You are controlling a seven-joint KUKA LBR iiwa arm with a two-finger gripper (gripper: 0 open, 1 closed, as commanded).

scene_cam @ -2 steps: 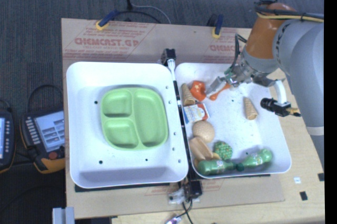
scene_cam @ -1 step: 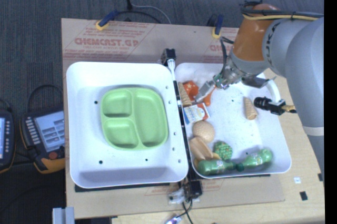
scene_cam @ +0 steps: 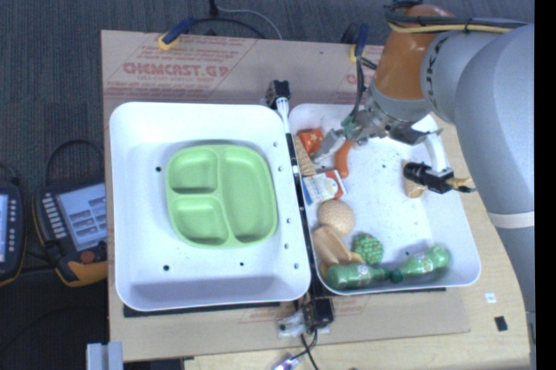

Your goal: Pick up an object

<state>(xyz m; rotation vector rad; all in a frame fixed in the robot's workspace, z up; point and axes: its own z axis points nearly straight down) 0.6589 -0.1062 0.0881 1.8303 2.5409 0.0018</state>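
Leaning in from the right, the grey arm with the orange band is reaching down into the right-hand shallow white bin. The gripper is sitting low over that bin's far left corner, close to the wall it shares with the left-hand white bin. I can't tell from here whether the gripper is apart, together or clamped on anything.

Pick candidates are all lying in the right bin:
- A small orange-red packet is lying just left of the gripper, against the bin's left wall.
- A slim orange stick-shaped piece is lying right at the gripper; I can't tell whether they're touching.
- A flat white card with red and blue print is lying just nearer than those two.
- A beige rounded lump is sitting nearer again, with a tan crescent-shaped piece touching it.
- A bumpy green ball is sitting just beside the tan piece.
- A long glossy green piece and a second glossy green piece are lying roughly end to end along the near wall.

The left bin is holding a pale green plastic tray with three compartments, lying flat mid-bin. Both bins are sitting on a brown cardboard sheet with red lettering.
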